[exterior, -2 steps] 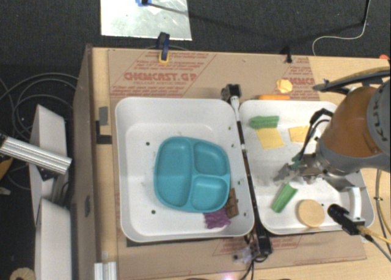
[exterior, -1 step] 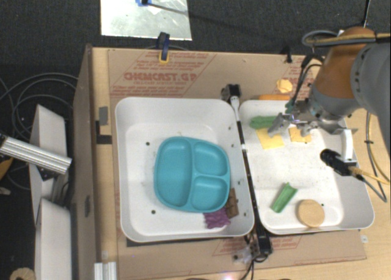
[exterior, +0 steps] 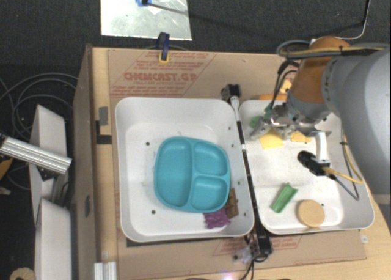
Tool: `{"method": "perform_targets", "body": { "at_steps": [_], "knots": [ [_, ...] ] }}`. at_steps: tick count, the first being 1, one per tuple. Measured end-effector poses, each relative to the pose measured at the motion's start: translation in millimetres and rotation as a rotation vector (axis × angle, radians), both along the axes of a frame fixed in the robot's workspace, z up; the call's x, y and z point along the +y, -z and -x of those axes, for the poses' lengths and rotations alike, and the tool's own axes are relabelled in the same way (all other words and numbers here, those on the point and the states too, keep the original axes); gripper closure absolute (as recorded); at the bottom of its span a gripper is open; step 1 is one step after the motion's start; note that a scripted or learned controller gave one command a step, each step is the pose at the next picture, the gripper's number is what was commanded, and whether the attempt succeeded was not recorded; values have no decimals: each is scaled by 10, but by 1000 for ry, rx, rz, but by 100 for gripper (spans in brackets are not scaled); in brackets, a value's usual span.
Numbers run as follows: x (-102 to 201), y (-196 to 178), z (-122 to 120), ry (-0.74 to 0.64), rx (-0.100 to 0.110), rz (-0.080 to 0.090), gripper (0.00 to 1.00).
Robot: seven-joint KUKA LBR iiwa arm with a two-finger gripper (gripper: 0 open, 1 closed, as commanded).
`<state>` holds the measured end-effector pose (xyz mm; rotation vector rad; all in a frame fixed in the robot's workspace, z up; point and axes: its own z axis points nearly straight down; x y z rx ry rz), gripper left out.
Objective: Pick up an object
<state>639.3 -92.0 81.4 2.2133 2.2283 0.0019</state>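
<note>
The hand [exterior: 278,120] is seen low over the right bin [exterior: 357,214] — the yellow piece [exterior: 272,141] lies just beneath and beside it; its state cannot be told.

Dark carpeted floor [exterior: 43,22] surrounds the desk [exterior: 183,68], which is topped with brown printed cardboard. A shiny foil sheet [exterior: 145,3] lies beyond it. Black cables [exterior: 30,92] coil at left beside a metal rail [exterior: 33,153].
</note>
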Motion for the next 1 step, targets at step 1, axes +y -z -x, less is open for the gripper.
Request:
{"method": "perform_targets", "body": {
  "at_steps": [1],
  "knots": [
    [-16,-141,-5,-1,-4,1,100]
  ]
}}
